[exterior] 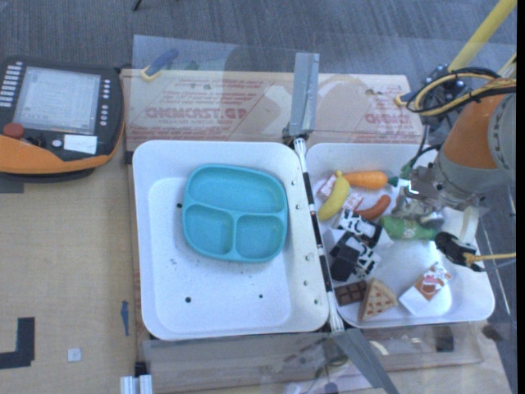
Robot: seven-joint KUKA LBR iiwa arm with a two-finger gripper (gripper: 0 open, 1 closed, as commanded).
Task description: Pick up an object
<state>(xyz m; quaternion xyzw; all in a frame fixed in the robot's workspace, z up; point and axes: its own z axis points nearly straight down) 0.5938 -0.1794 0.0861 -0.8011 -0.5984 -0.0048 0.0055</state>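
Two shallow white bins were parked side by side on the bench. In the left bin (156, 220) a teal divided plate (235, 213) was laid flat, a bit toward the far side. All the clutter was piled in the right bin (480, 298): a yellow banana (333, 197) was propped near the divider with an orange carrot (364, 179) just beside it at the far end, and a reddish sausage-looking piece (375, 207) was tucked right under the carrot. A black-and-white patterned toy (354, 245) was sprawled in the middle of the bin, and a chocolate bar (349, 292) and a waffle-patterned wedge (377, 300) were lined up along the near wall. A small white carton with red print (430, 287) was set toward the near right corner. The arm (480, 142) was reached in from the right, and its gripper (420, 213) was lowered over the right bin just above a green item (410, 228) — contact couldn't be confirmed. How far apart the gripper's tips were set couldn't be told from this angle, and nothing was seen clamped in it. An orange-and-grey teach pendant (53, 117) was left on the bench off to the far left, well apart from both bins.
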